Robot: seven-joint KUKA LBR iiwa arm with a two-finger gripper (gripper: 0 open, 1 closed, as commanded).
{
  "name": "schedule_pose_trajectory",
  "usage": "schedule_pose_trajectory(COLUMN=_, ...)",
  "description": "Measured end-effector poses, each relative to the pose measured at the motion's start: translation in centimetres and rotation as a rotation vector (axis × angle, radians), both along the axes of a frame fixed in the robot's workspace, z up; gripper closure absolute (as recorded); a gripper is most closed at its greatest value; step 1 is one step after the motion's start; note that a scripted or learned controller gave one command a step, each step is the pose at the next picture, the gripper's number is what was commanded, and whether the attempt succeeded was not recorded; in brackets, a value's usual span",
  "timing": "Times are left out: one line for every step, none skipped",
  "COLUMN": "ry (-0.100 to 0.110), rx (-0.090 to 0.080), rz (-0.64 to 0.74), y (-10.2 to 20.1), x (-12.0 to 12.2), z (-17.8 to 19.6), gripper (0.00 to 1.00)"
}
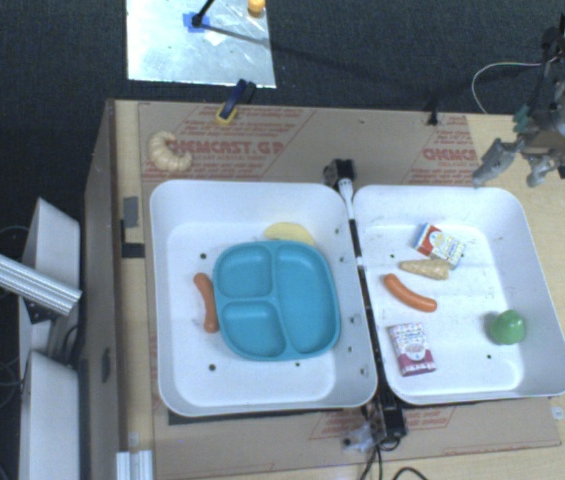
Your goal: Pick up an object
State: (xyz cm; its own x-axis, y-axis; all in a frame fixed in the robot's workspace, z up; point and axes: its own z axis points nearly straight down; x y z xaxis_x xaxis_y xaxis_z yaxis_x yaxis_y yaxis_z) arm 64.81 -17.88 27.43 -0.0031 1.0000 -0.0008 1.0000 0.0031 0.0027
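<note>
**Hand (517, 163) Parked Above Right Bin's Far Corner**

Hung over the cardboard-covered worktop (292, 133), splayed metal fingers apart, gripping nothing. Lay below in the smooth white right bin (542, 268): round green ball (507, 327), glossy orange sausage (409, 293), knobbly tan piece (426, 267), two flat red-and-white packets (411, 348). Sat in the left bin (177, 268): blue three-compartment plastic tray (274, 298), another sausage (206, 301) just beside it.

Right bin (537, 268) — a green ball (507, 327) near its right wall, an orange sausage (409, 293) lying slantwise at centre, a pale bread-like piece (425, 267) just above it, and two red-and-white packets (439, 242) (412, 349) — one upper, one lower.
</note>
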Motion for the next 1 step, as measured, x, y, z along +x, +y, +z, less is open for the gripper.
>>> schedule_pose_trajectory(ry=0.004, rx=0.002, rz=0.002, y=3.57, x=0.57, z=-12.16, gripper=0.00)
